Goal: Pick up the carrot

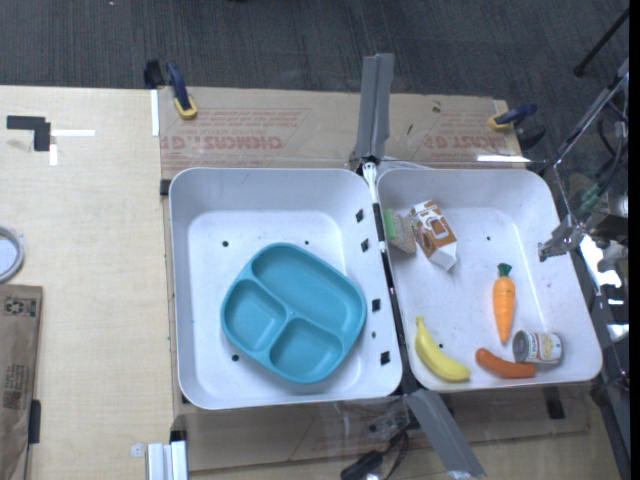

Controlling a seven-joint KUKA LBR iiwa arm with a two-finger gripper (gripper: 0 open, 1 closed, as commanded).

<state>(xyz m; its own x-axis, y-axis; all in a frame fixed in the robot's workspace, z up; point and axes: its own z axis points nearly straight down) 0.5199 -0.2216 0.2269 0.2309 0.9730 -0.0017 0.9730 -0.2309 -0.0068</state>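
Within the right bin (540,193), the carrot (503,306) lay on the white floor toward the bin's right side, its green top pointing to the far wall and its tip to the near wall. Nothing touched it. Just beside its tip stood a small can (538,347) on its side, and a red sausage (505,365) lay against the can's left, along the near wall. A banana (437,354) rested at the near left corner of the same bin, well apart from the carrot. A small carton (436,234), brown and white, sat tilted in the far left part, with a greenish item (401,233) beside it at the dividing wall; its identity could not be determined.

The left bin (200,198) held a blue divided plate (292,313) of three compartments, lying flat.

At the right edge, metal parts of the arm (572,233) appeared above the right bin's rim. The state of the fingers could not be told.

Both bins stood on the tabletop (80,268).
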